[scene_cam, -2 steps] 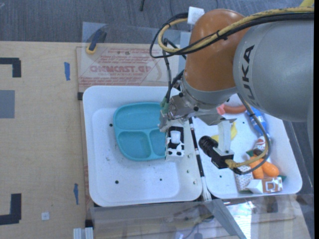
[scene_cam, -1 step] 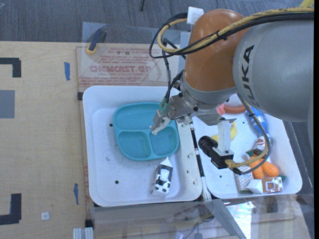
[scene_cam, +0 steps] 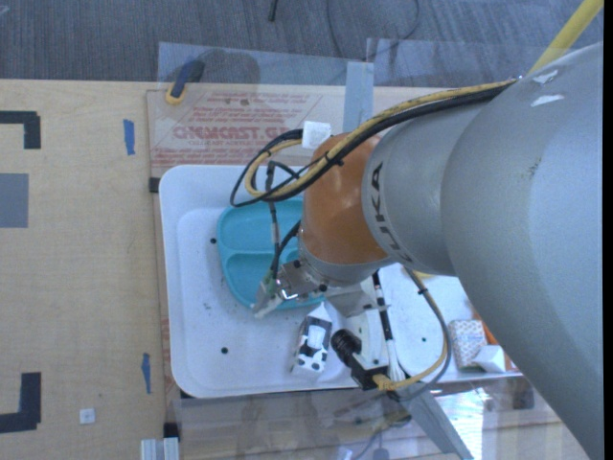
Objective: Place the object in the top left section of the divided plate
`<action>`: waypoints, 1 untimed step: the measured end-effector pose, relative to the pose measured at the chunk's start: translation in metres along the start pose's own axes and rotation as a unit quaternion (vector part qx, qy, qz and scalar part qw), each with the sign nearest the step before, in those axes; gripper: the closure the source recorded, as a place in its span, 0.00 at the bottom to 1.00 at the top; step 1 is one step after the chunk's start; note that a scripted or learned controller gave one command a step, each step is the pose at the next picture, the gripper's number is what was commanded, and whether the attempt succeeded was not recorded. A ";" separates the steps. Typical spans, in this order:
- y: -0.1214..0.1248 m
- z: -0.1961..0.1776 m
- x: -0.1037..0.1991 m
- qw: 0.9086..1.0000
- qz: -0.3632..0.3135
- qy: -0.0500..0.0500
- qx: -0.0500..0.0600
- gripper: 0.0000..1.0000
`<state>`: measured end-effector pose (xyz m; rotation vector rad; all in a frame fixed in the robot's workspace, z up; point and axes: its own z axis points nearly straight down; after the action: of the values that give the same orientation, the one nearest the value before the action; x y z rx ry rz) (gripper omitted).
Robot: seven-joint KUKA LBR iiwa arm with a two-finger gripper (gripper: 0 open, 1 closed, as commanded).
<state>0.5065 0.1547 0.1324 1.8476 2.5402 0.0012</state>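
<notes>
Large grey arm with an orange band [scene_cam: 335,209] above the wrist comes in from the right and covers most of the right half of the view. Black and yellow cables loop round the wrist.

Shallow white plastic bin [scene_cam: 187,343] sits on the light wooden bench [scene_cam: 77,286], and the arm's wrist hangs over its middle. Inside the bin lies a turquoise divided plastic plate [scene_cam: 244,247], toward the bin's far side and roughly mid-width; the wrist hides its right part. Two sections are visible on the plate's exposed left side, split by a raised ridge.

The pincer [scene_cam: 271,298] sits low at the plate's near edge, metal tips pointing toward the bin's left wall. Cannot tell whether it is spread or pressed together, or whether anything is between the tips; the wrist shadows it.

A small black-and-white object [scene_cam: 311,345] lies on the bin floor, near the bin's near edge, just beside the pincer and off the plate. Its exact shape is unclear. None of the plate's visible sections holds it.

A second white bin [scene_cam: 421,333] shows partly under the arm, to the right. A patterned red-and-white item [scene_cam: 467,338] lies at its right side, blurred.

Blue tape strips [scene_cam: 128,137] mark the bench left of the bin. A clear sheet with red lettering [scene_cam: 235,123] lies beyond the bin's far edge.
</notes>
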 end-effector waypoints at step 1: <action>-0.013 -0.058 0.017 0.995 0.095 0.000 0.000 0.00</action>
<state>0.4894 0.1668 0.1905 2.0817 2.3522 -0.0007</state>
